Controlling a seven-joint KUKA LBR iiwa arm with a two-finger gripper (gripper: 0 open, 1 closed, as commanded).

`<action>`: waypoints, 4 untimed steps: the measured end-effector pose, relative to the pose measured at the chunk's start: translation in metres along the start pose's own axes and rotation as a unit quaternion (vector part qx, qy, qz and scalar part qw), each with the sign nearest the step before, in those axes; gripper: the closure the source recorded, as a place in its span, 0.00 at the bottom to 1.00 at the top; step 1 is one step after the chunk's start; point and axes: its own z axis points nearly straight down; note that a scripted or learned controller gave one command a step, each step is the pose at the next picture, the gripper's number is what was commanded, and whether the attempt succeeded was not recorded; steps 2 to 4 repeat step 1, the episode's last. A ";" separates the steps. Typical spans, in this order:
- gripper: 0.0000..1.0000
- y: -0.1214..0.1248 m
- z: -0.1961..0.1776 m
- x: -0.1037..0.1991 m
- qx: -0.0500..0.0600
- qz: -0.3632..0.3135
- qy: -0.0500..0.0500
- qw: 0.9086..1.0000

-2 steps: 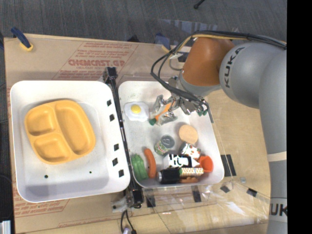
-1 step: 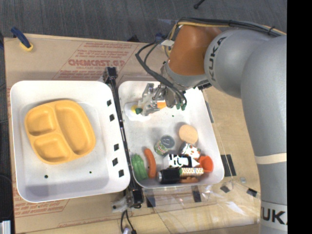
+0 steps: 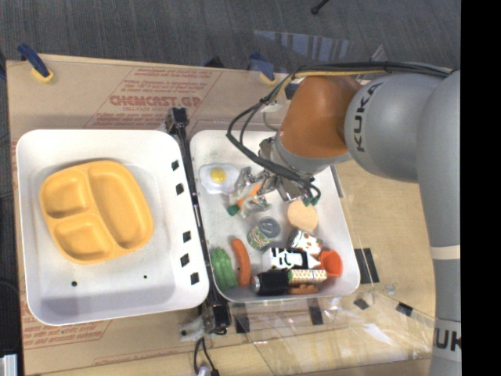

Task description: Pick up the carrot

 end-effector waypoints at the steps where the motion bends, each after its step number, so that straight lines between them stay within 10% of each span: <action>1: 1.00 0.062 -0.104 -0.008 0.001 -0.021 -0.004 1.000; 4: 1.00 0.062 -0.104 -0.008 0.001 -0.021 -0.004 1.000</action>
